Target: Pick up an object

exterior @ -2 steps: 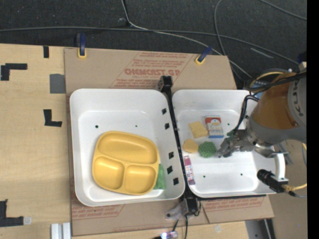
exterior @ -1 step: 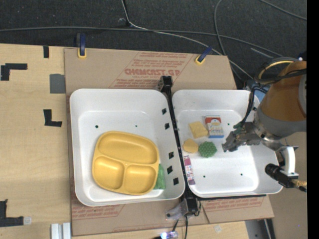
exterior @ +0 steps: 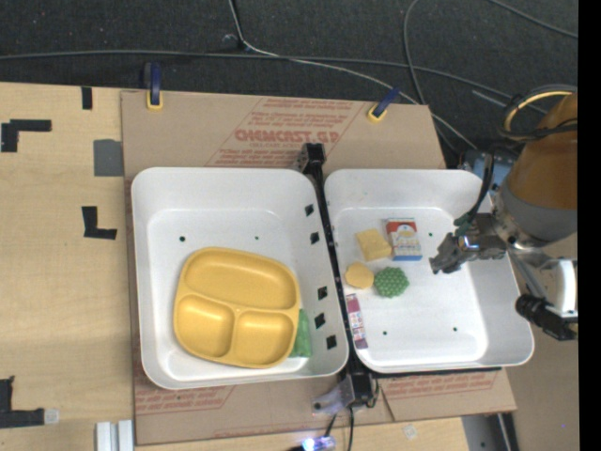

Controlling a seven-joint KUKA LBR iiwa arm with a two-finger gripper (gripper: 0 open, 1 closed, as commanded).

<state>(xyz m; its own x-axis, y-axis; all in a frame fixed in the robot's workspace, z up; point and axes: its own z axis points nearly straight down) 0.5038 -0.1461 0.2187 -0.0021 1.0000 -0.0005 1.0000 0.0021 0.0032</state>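
In the right bin lie a small red and white box, a tan block, a yellow round piece, a green knobbly ball and a thin pink-labelled stick along the left wall. My gripper hovers over the bin's right half, to the right of the box and the ball and apart from both. I see nothing between its dark fingertips.
The left bin holds a yellow divided tray with a green item tucked at its right edge. A black divider runs between the bins. Cables cross the dark bench top behind.
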